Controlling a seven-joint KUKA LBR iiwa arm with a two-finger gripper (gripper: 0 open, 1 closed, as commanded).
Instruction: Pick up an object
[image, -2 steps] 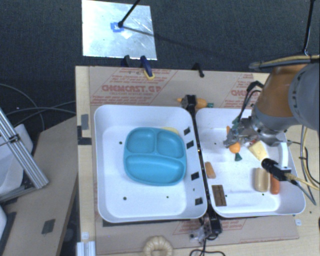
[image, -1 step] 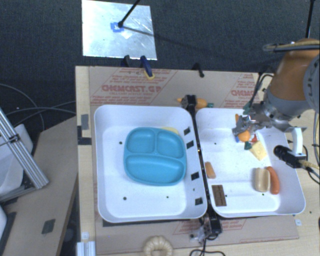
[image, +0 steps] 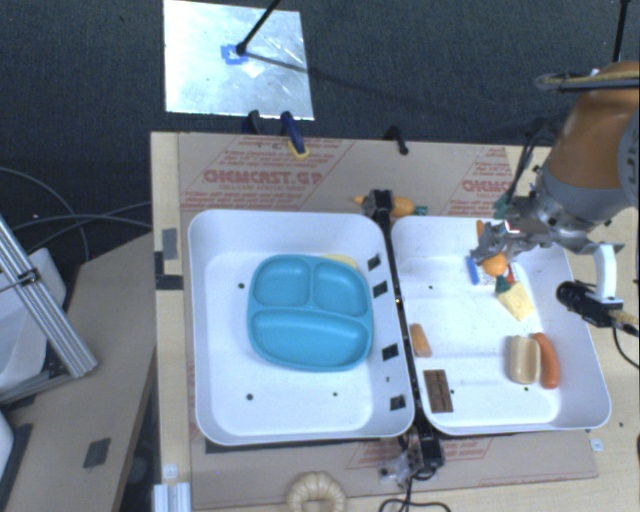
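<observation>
My gripper (image: 497, 248) hangs over the far part of the right bin (image: 590, 400). A small orange object (image: 494, 266) lies directly beneath its tip, with a small blue piece (image: 472, 270) just to the left; whether either one is gripped is unclear. A yellow cheese wedge (image: 516, 301) lies a little nearer. A hot dog in a bun (image: 530, 360) rests near the bin's right front. A small brown stick (image: 421, 341) and a brown rectangular bar (image: 437, 390) lie along the bin's left side.
The left bin (image: 215, 400) holds a blue divided plate (image: 308, 311) with a pale yellow thing (image: 343, 260) peeking from behind its far edge. Black clips (image: 392, 352) line the wall between the bins. The arm enters from the upper right.
</observation>
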